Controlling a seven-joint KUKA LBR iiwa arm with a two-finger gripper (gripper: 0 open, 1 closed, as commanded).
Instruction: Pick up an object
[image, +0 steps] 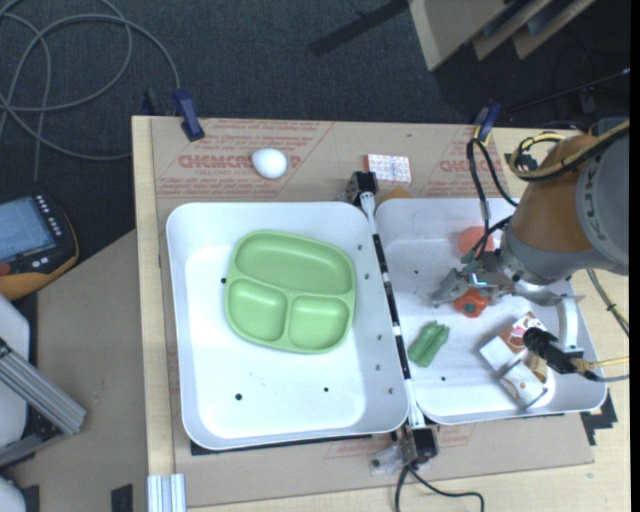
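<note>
Objects to be picked are all sitting in the right bin (440, 400), so nothing has actually been lifted yet as far as can be seen. A small orange piece (470, 303) lies near the middle of that bin, right at the end effector (462, 288), and it looks like the likely target, though that's only a guess. A second orange-red thing (472, 240) is tucked toward the bin's far wall, partly hidden behind a cable. A green bean-like item (429, 343) rests toward the near left of the bin, close to the divider. A jumble of small white and brown packets (515, 360) sits toward the bin's near right corner.

The left bin (200, 400), just beside the right one, holds a green divided plate (290, 292), which is well apart from the action. On the counter (300, 145) beyond the bins, a white egg-shaped ball (268, 162) and a small patterned box (389, 168) are parked, untouched.

The arm (570, 220) is reached in from the right bin's right side, wrist bent down low over the bin floor. Whether the end effector is spread or closed can't be told; the metal parts blur together at this angle, and no object can be made out as gripped. So the grab itself and the lift are both judged still to be done.
</note>
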